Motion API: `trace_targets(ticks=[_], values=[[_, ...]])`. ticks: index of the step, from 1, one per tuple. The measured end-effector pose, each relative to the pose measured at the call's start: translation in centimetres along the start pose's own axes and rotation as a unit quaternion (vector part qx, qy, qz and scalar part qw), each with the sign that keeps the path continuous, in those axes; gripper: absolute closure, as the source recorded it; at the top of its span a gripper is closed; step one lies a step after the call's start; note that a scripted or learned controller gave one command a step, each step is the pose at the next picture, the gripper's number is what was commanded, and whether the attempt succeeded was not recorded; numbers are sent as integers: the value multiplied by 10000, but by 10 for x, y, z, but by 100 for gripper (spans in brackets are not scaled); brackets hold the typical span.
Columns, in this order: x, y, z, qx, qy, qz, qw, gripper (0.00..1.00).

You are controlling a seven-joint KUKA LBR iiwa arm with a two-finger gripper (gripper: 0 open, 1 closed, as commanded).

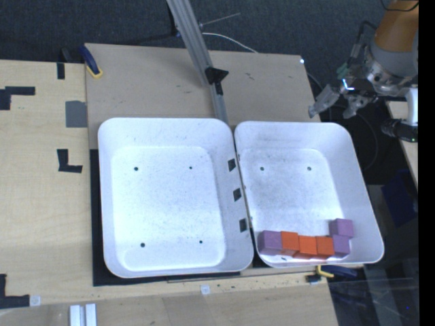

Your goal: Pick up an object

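Several small blocks lie in a row along the near wall of the right bin (353,155): a purple block (270,240) at the left end, orange blocks (307,244) in the middle, and purple blocks (342,228) stacked at the right end. My gripper (338,103) hangs high beyond the bin's far right corner, well away from the blocks. Its fingers are spread, so it is open, and nothing sits between them. The arm with its orange band (395,26) rises toward the top right.
The left bin (109,182) sits beside the right one, with black clips (237,194) on the shared rim. A slanted metal pole (194,36) stands behind the bins. A blue and yellow clamp (334,272) sits at the near edge.
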State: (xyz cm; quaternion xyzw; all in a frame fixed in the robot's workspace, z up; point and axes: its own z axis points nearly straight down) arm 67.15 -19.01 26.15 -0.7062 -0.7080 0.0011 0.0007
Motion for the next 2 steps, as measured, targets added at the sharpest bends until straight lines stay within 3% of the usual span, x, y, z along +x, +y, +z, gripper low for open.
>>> trace_targets(ticks=[1, 2], values=[[-19, 8, 87, 33, 2, 12, 10000, 0], [24, 10, 130, 13, 6, -9, 10000, 0]])
